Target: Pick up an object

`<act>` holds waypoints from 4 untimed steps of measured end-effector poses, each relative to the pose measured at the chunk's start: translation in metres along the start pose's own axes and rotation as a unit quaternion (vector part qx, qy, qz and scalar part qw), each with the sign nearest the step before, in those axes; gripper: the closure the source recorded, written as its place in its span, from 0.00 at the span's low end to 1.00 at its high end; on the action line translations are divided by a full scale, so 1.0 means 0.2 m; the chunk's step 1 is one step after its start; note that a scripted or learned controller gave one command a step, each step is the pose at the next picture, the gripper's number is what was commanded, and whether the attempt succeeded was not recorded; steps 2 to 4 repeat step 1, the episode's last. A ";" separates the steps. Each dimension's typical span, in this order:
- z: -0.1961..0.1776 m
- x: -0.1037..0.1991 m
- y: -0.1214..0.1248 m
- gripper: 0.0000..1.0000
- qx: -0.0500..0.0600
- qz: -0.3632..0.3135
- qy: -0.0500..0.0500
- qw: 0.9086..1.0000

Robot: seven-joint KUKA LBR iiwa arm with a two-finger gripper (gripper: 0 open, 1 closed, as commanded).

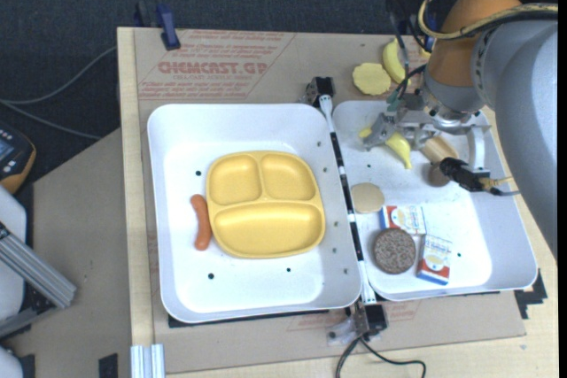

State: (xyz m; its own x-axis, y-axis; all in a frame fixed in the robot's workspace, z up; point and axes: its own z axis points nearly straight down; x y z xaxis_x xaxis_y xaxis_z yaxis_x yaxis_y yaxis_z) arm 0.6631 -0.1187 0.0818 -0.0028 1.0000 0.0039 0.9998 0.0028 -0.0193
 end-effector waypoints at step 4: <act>-0.05 0.00 -0.01 1.00 0.004 -0.001 0.000 1.000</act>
